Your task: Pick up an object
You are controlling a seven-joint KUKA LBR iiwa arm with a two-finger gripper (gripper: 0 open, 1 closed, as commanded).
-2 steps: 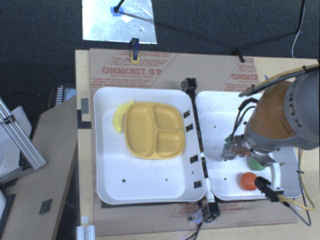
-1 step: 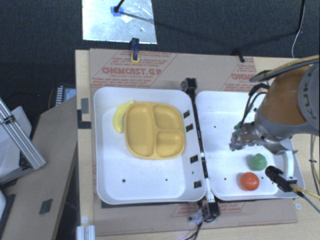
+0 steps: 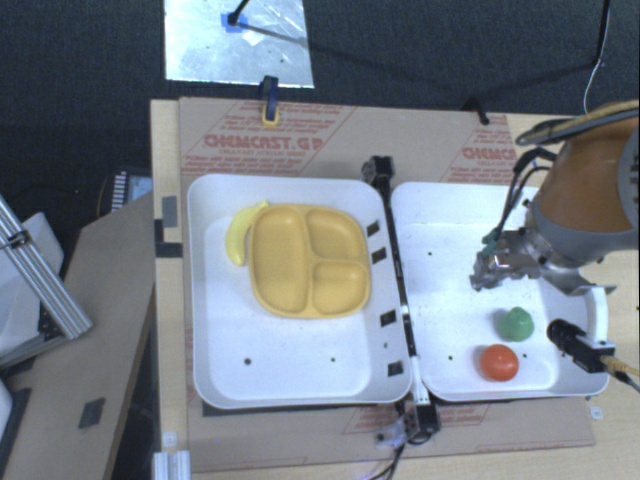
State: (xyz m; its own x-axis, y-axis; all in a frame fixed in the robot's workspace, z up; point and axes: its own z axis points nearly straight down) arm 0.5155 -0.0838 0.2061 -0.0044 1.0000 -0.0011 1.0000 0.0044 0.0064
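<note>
In the right-hand white bin, the gripper, its grip state impossible to tell, hovers just up-left of a green ball, with an orange-red ball lying nearer the bin's front edge.

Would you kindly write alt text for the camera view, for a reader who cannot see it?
A grey and orange robot arm reaches in from the right, its gripper over the right white bin, above a green ball and a red-orange ball. The left bin holds a yellow divided tray with a banana at its left edge.
</note>
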